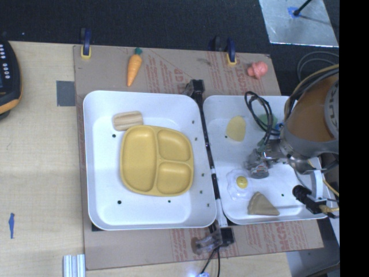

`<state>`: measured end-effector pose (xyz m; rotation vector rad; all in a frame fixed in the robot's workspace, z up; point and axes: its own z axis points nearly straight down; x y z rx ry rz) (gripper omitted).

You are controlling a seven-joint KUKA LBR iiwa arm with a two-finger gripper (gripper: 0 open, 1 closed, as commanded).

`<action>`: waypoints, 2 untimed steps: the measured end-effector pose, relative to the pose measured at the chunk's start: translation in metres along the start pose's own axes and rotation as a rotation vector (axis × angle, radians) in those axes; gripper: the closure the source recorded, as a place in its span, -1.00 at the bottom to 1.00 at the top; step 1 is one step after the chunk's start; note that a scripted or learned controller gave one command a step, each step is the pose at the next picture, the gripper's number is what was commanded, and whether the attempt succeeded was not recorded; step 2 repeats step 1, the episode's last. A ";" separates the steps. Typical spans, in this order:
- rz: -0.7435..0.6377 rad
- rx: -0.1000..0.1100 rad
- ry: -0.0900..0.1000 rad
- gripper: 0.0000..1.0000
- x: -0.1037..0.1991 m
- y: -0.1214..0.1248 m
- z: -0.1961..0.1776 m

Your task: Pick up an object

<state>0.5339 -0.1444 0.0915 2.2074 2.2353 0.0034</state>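
Gripper sits low in the right bin, at the end of the arm entering from the right; whether it is open or closed cannot be told, and nothing is visibly held. Nearest candidate: a fried-egg toy, just beside the gripper, toward the bin's front-left. Next, a tan wedge, further front, long axis running roughly left to right. Behind the gripper lies a pale yellow disc. Across the divider, in the left bin, rest a yellow divided tray and a beige block. Farthest, on the counter: a carrot and a pink lump.
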 end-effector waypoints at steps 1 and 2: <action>-0.004 -0.008 0.003 1.00 0.106 0.030 -0.107; -0.004 -0.008 0.003 1.00 0.106 0.030 -0.107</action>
